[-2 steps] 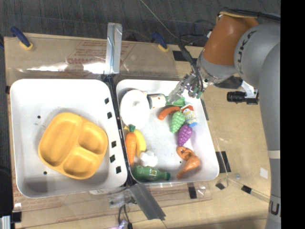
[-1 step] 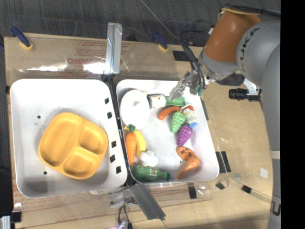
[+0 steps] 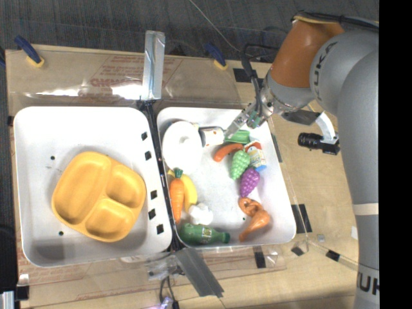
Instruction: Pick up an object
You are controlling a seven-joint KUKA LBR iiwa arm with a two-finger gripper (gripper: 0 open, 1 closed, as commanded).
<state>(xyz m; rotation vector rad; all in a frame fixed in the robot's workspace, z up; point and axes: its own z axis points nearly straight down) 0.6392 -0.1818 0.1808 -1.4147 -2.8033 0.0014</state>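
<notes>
The camera view looks down on a worktop bearing two white bins side by side. The grey arm with its orange band reaches in from the right, and its gripper sits low over the far right part of the right bin; how far the gripper is open cannot be told, nor whether it has hold of anything. The left bin holds a yellow divided tray, lying slightly tilted toward the near right. In the right bin, a white round plate lies at the far left. Along the near wall lies a green bottle. An orange carrot lies by the left wall with a yellow banana just beside it. Just below the gripper are a green item and an orange-red pepper, then a green grape bunch and a purple grape bunch nearer. An orange toy lies at the near right corner.
</notes>
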